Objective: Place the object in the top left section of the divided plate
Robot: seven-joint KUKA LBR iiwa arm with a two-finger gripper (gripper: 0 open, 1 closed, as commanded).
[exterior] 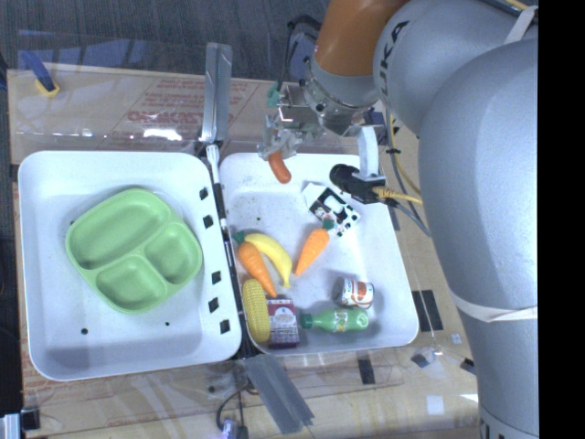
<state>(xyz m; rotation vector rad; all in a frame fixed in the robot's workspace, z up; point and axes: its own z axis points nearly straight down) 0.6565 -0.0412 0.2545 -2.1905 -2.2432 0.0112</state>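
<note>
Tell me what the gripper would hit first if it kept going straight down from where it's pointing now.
Probably the bare floor of the right white bin near its upper left corner. The gripper holds a small orange sausage-shaped object at its fingers, which would land first; depth is unclear.

bright, even light is falling from above, washing the two white bins (37,245) nearly to blank. glare is streaking the clear sheet (155,135) along the far edge. soft shadows are pooling under the green plate (132,245) and the arm (475,154), which is looming large and slightly soft; the dark backdrop is looking grainy
</note>
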